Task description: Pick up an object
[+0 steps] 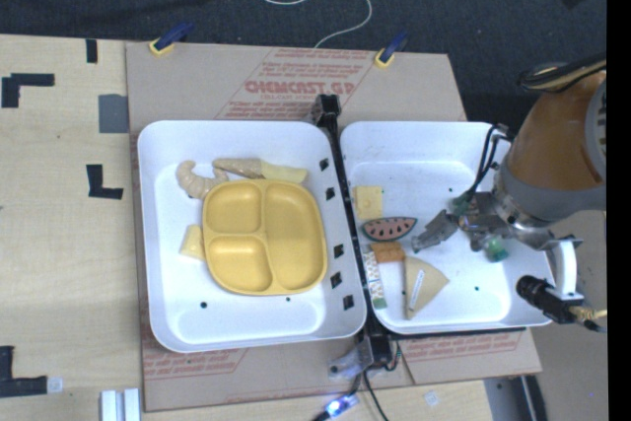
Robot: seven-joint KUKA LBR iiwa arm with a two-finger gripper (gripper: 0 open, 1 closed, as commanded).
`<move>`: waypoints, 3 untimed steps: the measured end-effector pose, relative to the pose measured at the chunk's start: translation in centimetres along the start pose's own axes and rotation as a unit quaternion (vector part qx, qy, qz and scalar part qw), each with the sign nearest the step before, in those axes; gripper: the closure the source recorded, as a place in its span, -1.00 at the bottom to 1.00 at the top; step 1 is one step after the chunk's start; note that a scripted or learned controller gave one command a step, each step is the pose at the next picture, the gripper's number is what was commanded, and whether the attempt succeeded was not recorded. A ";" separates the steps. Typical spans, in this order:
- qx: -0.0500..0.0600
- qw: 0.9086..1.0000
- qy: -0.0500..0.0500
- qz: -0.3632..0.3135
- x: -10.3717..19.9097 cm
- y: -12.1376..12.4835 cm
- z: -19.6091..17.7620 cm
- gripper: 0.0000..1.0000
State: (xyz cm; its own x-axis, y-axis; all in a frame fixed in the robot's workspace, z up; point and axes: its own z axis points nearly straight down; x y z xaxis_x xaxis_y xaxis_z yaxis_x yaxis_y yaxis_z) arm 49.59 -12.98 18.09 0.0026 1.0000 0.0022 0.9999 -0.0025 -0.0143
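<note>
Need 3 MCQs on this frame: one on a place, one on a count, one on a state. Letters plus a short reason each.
1. Which bin holds the yellow divided plastic plate?
A. left white bin
B. right white bin
C. neither, it lies on the cardboard

2. How many compartments does the plate have?
A. two
B. three
C. five

3. How does the two-finger gripper stand relative to the brown watermelon-slice toy?
A. clamped on it and lifted
B. beside it, apart from it, over the right bin
C. pressing it into the plate

Key: 1 A, the plate lies in the left bin beside pale food-shaped pieces. 2 B, two small sections above and beside one larger section. 3 B, the fingertips sit just right of the slice, which lies on the bin floor.
</note>
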 end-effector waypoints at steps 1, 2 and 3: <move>-0.006 1.000 -0.001 -0.002 0.0 0.3 -0.6 -1.00; -0.003 1.000 0.000 -0.001 0.2 -0.8 4.8 -1.00; -0.006 1.000 -0.001 -0.002 0.3 -0.8 9.9 -1.00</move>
State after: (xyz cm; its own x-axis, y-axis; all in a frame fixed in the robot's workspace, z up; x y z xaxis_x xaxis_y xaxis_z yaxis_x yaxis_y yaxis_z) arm 48.63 -12.70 8.18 -0.0011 1.0000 -0.0003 1.0000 0.0011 -0.0025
